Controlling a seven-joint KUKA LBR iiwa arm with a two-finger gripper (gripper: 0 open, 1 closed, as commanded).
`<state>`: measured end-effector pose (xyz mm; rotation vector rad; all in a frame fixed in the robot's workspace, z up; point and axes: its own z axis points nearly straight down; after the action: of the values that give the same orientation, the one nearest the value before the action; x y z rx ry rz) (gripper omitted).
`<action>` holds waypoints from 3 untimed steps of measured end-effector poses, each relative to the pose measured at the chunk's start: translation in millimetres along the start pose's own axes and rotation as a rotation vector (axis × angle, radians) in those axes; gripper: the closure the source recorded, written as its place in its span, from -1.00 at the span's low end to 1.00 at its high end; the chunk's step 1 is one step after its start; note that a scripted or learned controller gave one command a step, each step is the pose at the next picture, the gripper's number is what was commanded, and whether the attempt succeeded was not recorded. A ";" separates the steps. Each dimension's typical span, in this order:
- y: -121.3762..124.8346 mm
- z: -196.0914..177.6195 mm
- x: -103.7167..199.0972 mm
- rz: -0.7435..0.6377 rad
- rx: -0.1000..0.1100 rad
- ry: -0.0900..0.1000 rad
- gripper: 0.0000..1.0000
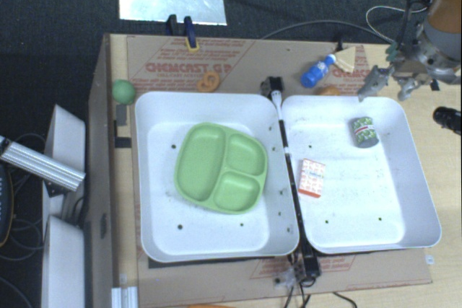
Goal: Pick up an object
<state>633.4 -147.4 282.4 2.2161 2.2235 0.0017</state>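
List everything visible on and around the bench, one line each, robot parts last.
white bins: two, white, side by side on the bench
divided plate: one, light green, in the left bin
small can: one, grey with green and red print, right bin, upper part
card packet: one, white and red, right bin, near its left wall
bottle: one, blue, on the board behind the right bin
ball: one, green, left of the left bin
gripper: one, grey, above the right bin's far right corner
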 end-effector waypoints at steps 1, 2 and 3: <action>-11.4 162.8 -29.7 0.003 0.007 0.002 -1.00; 28.3 198.2 -23.3 0.000 0.001 0.001 -1.00; 30.5 185.0 -23.7 -0.003 -0.006 -0.001 1.00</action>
<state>664.4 -171.1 97.5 2.2091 2.2239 0.0072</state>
